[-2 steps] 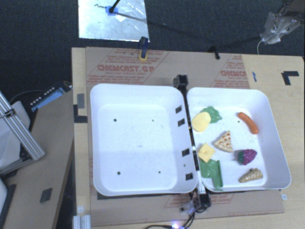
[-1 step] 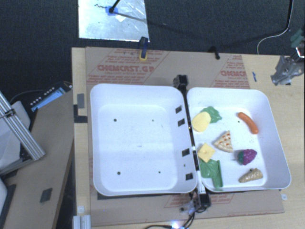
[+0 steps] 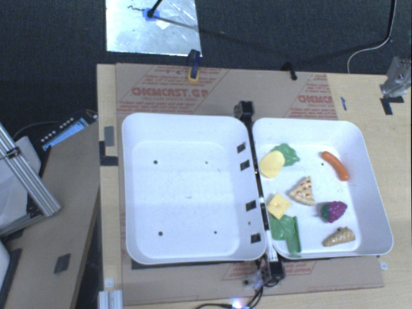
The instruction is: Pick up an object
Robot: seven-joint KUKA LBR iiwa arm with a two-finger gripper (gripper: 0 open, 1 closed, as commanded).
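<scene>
1. Overhead, in the camera view, the task's candidates all lie in the right-hand shallow white plastic bin (image 3: 360, 140) on the worktop (image 3: 161, 85). The orange toy sausage (image 3: 336, 165) sits toward 1 o'clock, well apart from the rest.
2. The purple toy grape bunch (image 3: 333, 211) and tan ridged cone-shaped piece (image 3: 339, 237) lie near each other toward 5 o'clock.
3. The yellow square toy cheese slice (image 3: 279, 206) touches the green leafy toy piece (image 3: 286, 232) by the 7 o'clock wall, which makes a poorer first choice.
4. The grey metal gripper (image 3: 396, 79) waits at 2 o'clock beyond the bin; whether its jaws are spread or pressed together I cannot tell.
5. My advice is to go for the sausage: cross its narrow width, descend at its middle, and close only once low.
</scene>
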